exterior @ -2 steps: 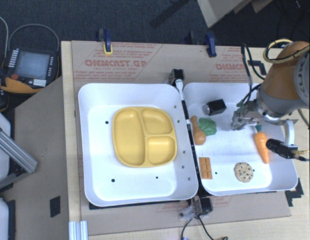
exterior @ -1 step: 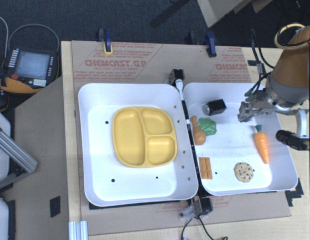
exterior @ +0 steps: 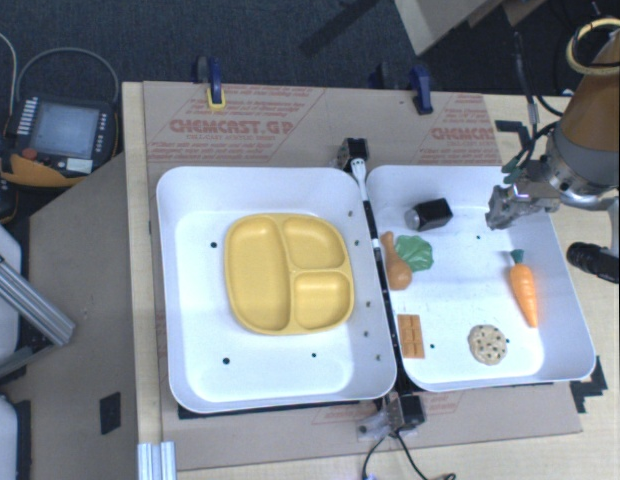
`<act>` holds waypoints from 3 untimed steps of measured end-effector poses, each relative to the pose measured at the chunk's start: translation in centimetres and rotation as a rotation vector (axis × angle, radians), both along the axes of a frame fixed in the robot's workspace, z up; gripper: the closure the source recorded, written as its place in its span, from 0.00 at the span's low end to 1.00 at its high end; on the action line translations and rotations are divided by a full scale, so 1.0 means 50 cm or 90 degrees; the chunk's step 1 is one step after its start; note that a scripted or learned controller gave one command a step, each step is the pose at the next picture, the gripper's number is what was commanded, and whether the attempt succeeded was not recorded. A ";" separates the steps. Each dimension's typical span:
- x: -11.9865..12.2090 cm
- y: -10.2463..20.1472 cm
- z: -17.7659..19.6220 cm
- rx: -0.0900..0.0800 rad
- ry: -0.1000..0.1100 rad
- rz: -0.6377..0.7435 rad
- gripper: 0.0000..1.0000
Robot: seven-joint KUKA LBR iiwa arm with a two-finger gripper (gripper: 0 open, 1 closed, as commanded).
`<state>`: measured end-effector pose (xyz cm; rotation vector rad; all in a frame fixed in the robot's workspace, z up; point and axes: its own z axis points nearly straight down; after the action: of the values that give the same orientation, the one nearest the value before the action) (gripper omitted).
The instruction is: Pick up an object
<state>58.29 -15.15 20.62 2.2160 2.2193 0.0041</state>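
The right bin (exterior: pixel 460 373) holds a carrot (exterior: pixel 524 290), a round cookie (exterior: pixel 487 344), an orange cracker (exterior: pixel 411 335), a brown drumstick (exterior: pixel 395 262), a green leafy piece (exterior: pixel 416 252) and a dark cylinder (exterior: pixel 429 213). My gripper (exterior: pixel 503 211) hangs over the bin's far right corner, above and a little left of the carrot's green top. Nothing shows between its fingers. The cylinder lies to its left, apart from it.
The left bin (exterior: pixel 190 298) carries a yellow divided plate (exterior: pixel 288 272). A black divider with clamps (exterior: pixel 370 223) runs between the bins. Blue clamps (exterior: pixel 421 88) hold the cardboard base at the back. A teach pendant (exterior: pixel 58 138) lies at far left.
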 end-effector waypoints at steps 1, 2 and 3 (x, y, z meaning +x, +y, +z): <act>0.001 0.000 -0.007 0.000 0.002 -0.001 1.00; 0.014 0.096 0.017 0.001 0.001 0.003 1.00; 0.016 0.197 0.009 0.002 0.005 0.002 1.00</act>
<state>59.07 -5.28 21.07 2.2171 2.2290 0.0004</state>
